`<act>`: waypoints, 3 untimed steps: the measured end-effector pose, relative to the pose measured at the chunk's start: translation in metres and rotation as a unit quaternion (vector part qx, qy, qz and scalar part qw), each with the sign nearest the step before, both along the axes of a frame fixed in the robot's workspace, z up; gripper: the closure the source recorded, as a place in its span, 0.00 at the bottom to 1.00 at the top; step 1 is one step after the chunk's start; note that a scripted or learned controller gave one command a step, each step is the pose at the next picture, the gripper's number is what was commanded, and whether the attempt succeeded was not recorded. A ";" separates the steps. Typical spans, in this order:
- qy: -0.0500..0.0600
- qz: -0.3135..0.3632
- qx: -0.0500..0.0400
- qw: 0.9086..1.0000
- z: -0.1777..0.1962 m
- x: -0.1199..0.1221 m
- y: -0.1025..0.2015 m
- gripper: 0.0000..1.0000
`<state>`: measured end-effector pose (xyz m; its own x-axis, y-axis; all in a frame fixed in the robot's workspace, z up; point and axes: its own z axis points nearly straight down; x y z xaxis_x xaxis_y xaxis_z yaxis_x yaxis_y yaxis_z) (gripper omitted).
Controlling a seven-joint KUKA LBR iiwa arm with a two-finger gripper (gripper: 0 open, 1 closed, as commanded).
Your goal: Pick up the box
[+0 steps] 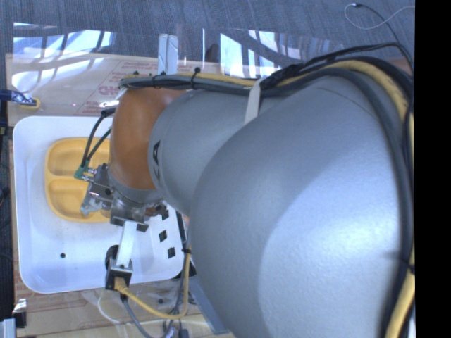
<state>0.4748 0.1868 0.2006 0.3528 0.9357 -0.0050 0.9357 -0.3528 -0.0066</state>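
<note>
Arm (296, 210) reaches in from the right and sits very close under the camera; its grey body covers the whole right side and most of the middle of my view. The orange band (132, 143) sits above the wrist, and from there the wrist points down and leftward into the left bin (32, 259). The gripper (95, 201) is low over the middle of that bin, at the right edge of a yellow box (67, 171). I take this to be the task item, though I see only part of it: shallow, round-cornered, with a ridge dividing it into two hollows. It lies flat in the left, far half of the bin, and its right portion is hidden under the wrist. I cannot tell whether the gripper touches it or hangs just above it. The wrist housing blocks the business end from me, so I cannot tell whether the gripper is wide, narrow or holding anything. A small dark speck (62, 255) lies on the white bin floor nearer to me, well apart from the box. A bundle of black and yellow cables (331, 65) runs along the far side of the arm. The bench (91, 83) shows beyond the bin's far wall.
</note>
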 end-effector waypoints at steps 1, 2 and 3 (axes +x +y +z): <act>-0.001 0.099 0.001 0.995 0.014 0.001 0.002 0.00; 0.002 0.103 0.000 0.995 0.022 0.000 0.003 1.00; 0.002 0.103 0.000 0.995 0.022 0.000 0.003 0.00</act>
